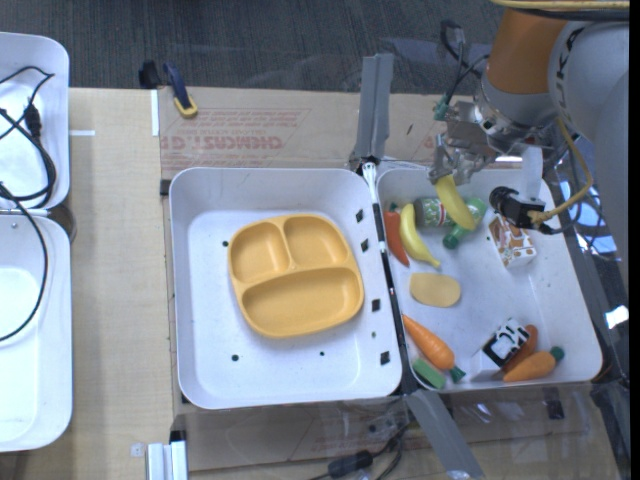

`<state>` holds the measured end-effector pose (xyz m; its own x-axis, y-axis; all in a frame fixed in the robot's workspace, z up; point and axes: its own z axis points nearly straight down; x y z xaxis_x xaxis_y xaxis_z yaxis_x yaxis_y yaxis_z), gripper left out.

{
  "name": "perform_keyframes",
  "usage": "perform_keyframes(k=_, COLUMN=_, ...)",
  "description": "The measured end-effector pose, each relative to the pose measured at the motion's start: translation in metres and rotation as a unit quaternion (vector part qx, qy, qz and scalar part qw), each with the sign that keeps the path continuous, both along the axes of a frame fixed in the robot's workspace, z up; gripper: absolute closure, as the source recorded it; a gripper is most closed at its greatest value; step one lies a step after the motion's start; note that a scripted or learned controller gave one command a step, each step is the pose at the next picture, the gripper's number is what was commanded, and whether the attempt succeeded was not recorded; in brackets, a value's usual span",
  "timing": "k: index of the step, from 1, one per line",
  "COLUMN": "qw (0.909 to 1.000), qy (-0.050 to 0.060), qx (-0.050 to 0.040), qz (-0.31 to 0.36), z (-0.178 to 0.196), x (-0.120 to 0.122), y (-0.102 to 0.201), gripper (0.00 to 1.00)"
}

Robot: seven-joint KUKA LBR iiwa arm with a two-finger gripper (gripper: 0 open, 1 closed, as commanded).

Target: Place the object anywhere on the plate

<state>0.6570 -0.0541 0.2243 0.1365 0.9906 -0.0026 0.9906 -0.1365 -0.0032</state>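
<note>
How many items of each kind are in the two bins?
Plates: 1, the yellow divided plate
Bananas: 2
Carrots: 2
Other toy foods and small packages: about 6; some overlap, so the count is uncertain
Total: about 11

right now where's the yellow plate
The yellow plate lies in the left bin in the camera view, near its middle, across the divider from the bananas and carrots in the right bin.
</note>
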Motion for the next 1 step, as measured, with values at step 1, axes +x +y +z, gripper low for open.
perform_keyframes(k=1, qw=0.9995, qy=0.000, qx=0.0005, qz=0.030, z=0.0150, x=-0.0528, y=0.0625, gripper=1.00)
